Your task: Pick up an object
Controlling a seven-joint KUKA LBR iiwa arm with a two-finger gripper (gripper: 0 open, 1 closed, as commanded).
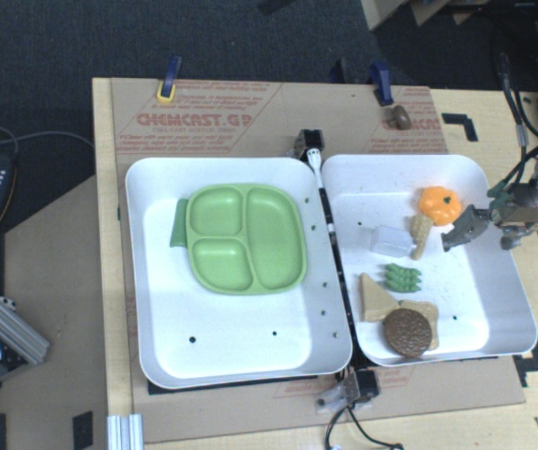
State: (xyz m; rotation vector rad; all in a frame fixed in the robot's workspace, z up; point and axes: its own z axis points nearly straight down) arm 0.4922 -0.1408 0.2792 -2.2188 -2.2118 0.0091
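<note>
Pincer (480, 225) at right edge of frame, over right bin (494, 293); fingers spread, nothing between them. Orange pumpkin-like toy (439, 204) just left of it. Below: tan stick (420, 237), clear piece (391, 243), green toy (402, 277), tan wedge (374, 295), brown round cookie (408, 332). Left bin (156, 298) holds green divided plate (245, 237).

I see my gripper (475, 228) over the right bin (494, 298), just right of the orange toy (438, 204), holding nothing. Below lie a green piece (402, 277) and a brown disc (407, 331). The left bin (156, 326) holds a green tray (246, 237).
</note>
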